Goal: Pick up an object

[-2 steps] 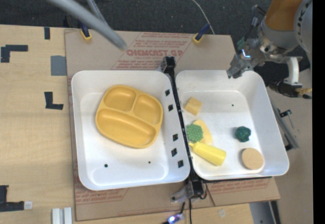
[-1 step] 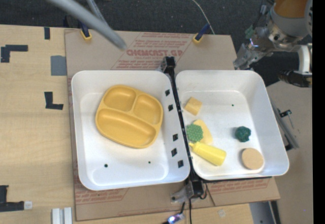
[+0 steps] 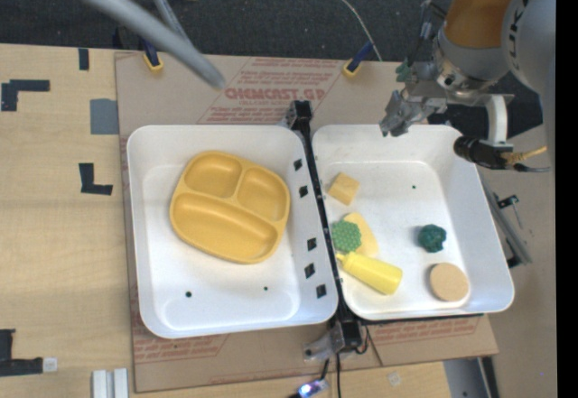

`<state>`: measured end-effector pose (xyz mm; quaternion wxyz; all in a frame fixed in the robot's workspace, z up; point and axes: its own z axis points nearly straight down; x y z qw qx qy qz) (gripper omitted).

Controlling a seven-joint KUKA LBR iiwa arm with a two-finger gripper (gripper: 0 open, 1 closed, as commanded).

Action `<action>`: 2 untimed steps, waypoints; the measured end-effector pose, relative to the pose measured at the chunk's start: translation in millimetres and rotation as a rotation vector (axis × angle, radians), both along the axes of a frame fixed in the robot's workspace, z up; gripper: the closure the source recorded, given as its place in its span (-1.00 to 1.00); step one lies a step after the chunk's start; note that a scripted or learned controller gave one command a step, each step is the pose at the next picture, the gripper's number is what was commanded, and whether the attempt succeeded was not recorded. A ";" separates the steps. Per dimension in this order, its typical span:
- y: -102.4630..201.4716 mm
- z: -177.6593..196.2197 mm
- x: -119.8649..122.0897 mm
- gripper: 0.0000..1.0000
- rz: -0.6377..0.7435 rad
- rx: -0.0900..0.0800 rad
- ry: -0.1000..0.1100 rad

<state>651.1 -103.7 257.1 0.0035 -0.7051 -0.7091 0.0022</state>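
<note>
Your gripper [image 3: 396, 121] sits in the upper right of the frame, over the far rim of the right bin [image 3: 470, 193], hanging from the grey arm [image 3: 506, 8] with its orange band. You can see nothing between its fingertips, but the slant of the view leaves you unable to tell how far apart they stand.

Below and left of it in the frame, inside the right bin, you find a pale yellow cube [image 3: 342, 189] close to the divider between the bins. Further down lies a green broccoli piece [image 3: 346, 236], touching a flat pale yellow slice [image 3: 359, 226] beneath it. Just below that, a yellow cylinder [image 3: 369, 271] lies on its side, tilted toward the lower right. To the right you see a dark green lump [image 3: 432, 237], and just below it a tan round disc [image 3: 448, 282] near the bin's lower right corner. All of these lie well apart from the gripper.

In the left bin [image 3: 149, 207], you have a yellow divided plate [image 3: 230, 206] with three compartments, resting slightly above centre.
</note>
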 end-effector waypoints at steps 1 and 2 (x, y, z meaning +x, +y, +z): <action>45.2 -13.5 -12.7 1.00 -0.001 -0.001 0.001; 99.2 -13.8 -24.0 1.00 0.000 -0.001 0.000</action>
